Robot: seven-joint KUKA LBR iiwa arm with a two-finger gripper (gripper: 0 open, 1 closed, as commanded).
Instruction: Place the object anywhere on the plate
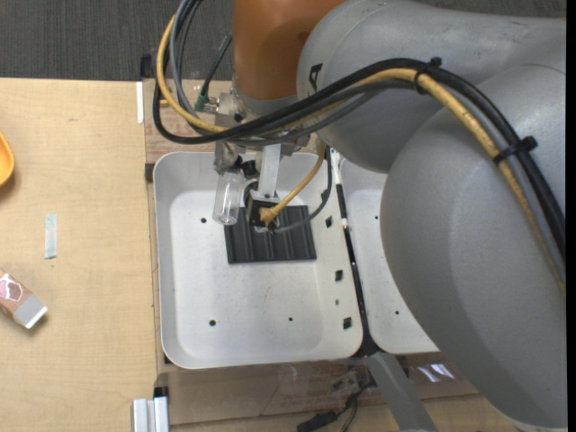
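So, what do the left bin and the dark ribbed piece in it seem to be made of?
Left bin: probably moulded plastic, white, slightly glossy, with rounded corners and soft reflections. Dark ribbed piece: likely matte black rubber or plastic; parallel grooves, no shine. Hard to tell which.

We cannot make out the fingers of the gripper [245,207]: cables and the wrist crowd over them, so whether they grip anything is unclear to us. The dark ribbed object [271,240] beneath it is partly covered at its far edge. The arm [468,178] hides most of the right bin [382,318], and the picture's right and top edges cut the arm off. At the left edge, an orange item [4,160] and a small pink and white item [16,299] are cropped beyond naming.
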